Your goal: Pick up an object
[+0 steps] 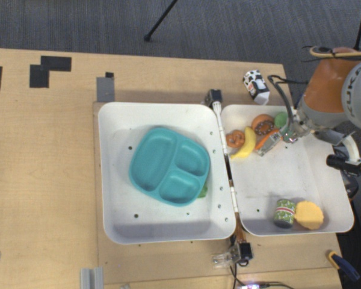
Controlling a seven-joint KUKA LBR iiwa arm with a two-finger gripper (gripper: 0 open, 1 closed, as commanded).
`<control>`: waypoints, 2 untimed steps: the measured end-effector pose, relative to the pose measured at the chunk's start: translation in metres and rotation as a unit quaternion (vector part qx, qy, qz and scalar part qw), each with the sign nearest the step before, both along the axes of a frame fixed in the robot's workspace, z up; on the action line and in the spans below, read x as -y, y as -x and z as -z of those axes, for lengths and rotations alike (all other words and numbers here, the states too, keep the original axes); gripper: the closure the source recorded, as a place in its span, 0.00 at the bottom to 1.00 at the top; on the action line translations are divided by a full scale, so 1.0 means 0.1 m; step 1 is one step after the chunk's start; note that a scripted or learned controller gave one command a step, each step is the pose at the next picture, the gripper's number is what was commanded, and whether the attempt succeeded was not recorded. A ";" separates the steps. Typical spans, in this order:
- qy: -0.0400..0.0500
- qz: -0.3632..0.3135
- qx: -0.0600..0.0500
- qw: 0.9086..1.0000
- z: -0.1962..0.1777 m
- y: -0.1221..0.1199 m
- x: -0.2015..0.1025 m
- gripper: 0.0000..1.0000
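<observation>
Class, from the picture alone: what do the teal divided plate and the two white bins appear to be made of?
Teal divided plate: probably moulded plastic; uniform colour, rounded compartments, a soft matte sheen. White bins: likely thin plastic, possibly coated metal; smooth, slightly glossy walls with rounded corners and small holes in the left bin's floor.

Your open lane is the right bin's (325,179) bare middle; toys crowd its far-left corner (253,138), and two more (298,214) block the near edge.
</observation>
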State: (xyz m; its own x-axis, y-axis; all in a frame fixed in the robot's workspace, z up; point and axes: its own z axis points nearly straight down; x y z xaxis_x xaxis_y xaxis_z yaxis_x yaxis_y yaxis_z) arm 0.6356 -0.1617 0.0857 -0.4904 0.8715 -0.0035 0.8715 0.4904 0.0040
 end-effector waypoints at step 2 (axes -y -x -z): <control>0.001 0.063 -0.009 0.998 0.01 -0.19 -0.67 0.00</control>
